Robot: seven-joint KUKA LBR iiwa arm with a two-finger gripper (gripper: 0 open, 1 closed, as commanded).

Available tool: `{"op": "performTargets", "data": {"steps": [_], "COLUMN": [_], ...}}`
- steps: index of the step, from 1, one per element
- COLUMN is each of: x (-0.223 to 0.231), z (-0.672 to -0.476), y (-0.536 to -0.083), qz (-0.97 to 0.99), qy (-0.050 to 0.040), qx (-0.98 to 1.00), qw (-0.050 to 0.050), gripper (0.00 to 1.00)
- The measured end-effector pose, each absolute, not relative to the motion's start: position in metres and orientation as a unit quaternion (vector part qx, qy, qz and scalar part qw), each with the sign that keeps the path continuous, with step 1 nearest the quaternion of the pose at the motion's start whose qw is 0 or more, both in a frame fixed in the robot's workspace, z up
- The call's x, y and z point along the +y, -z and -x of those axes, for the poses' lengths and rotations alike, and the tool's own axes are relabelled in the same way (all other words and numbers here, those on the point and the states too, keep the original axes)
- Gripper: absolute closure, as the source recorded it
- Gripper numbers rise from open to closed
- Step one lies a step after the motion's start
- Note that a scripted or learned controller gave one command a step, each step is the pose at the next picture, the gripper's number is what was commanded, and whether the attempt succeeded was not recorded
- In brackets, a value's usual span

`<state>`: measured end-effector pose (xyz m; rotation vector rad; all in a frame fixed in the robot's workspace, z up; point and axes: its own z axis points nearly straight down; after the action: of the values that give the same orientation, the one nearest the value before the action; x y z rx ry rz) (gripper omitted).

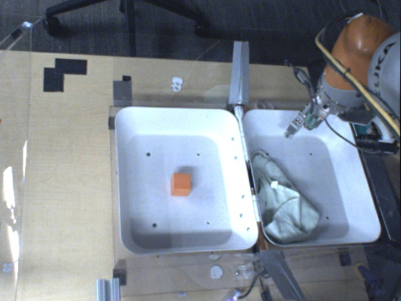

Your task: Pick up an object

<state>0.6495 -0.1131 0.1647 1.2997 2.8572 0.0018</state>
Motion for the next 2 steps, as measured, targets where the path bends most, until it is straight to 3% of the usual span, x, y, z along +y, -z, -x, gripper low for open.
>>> {"op": "performTargets", "data": {"steps": [2], "x": [-0.1371], "z": [-0.6587], "y": [-0.155], "qz": [-0.413], "qy": [-0.0006], "qx": [0.911], "qw": [0.003], "gripper": [1.0]}}
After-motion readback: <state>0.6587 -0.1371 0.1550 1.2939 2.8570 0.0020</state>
